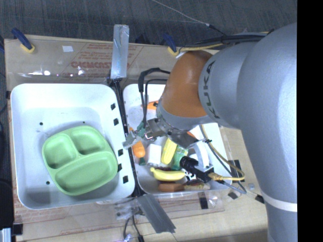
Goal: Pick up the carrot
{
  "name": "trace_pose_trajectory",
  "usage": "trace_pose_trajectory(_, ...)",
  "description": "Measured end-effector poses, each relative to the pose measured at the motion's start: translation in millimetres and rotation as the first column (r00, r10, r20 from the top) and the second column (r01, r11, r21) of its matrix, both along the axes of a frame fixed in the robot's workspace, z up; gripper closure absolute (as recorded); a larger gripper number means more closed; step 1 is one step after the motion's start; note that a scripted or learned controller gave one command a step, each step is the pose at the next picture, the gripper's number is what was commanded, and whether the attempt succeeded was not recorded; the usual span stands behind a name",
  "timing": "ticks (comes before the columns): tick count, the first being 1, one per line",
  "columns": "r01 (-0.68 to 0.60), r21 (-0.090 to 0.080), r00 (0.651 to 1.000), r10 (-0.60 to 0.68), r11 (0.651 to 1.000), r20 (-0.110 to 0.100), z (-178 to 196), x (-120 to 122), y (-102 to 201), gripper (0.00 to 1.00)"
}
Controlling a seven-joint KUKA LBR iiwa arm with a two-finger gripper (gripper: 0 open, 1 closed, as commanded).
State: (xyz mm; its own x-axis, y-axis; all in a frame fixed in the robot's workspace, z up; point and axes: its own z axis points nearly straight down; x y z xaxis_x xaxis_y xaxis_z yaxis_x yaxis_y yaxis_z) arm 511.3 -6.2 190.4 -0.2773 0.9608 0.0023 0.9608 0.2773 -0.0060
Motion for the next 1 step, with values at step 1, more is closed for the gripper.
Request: trace_pose_trajectory(1,0.0,0.0,1.0,0.0,1.0,0.0,0.0,0.0,0.0,0.0)
